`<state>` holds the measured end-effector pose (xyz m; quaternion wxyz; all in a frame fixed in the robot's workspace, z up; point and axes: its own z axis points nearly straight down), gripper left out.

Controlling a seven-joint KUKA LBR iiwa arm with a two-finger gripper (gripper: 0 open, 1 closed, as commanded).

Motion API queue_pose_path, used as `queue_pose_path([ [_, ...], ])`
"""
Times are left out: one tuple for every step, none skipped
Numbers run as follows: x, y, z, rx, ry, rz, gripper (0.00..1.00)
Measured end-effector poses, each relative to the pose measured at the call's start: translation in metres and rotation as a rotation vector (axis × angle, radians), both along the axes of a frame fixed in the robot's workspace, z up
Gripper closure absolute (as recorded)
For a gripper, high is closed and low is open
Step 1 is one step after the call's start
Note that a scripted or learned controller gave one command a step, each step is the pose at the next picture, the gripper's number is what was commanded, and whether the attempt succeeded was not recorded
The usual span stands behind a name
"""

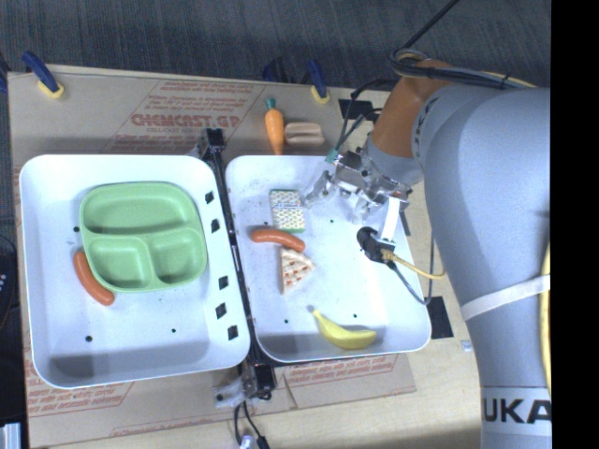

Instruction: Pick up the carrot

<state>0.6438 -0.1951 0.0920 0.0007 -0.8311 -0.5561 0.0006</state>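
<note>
While the carrot [273,129] lies beside "CHEMCAST" lettering [185,120], the tool [353,187] — spread, gripping nothing — hangs over the right bin [402,321].

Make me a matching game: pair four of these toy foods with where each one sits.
Things:
1. carrot
2. banana
3. left sausage
4. pizza slice

Places:
A. left bin, beside the green tray
B. on the cardboard behind the right bin
C. near the right bin's front edge
D. middle of the right bin

Pairs: 1-B, 2-C, 3-A, 4-D
</note>
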Motion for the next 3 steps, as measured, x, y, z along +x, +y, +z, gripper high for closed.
queue_pose_path([
  [0.005,-0.006,0.000,-0.001,-0.001,0.248,0.00],
  [0.013,-0.011,0.001,-0.001,-0.002,0.455,0.00],
  [0.014,-0.011,0.011,-0.003,-0.003,0.458,1.00],
])
